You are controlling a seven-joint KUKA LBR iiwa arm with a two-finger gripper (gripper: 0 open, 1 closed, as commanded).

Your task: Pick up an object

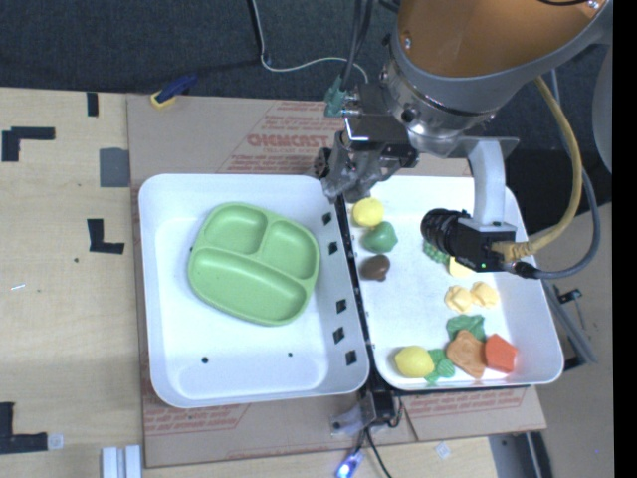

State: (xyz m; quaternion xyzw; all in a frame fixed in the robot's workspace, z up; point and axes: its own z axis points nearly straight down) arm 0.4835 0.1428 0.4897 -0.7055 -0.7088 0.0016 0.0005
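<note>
Toy foods (468, 352) crowd the right bin's (532, 366) near edge; open floor mid-bin. End effector (348, 182) hangs over the divider's far end, grip state unreadable.

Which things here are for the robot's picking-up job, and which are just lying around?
For the job: end effector; yellow ball; green piece; brown piece.
Lying about: green divided plate; blue and yellow clip.

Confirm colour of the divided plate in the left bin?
Light green, seen in the camera view: divided plate.
</note>
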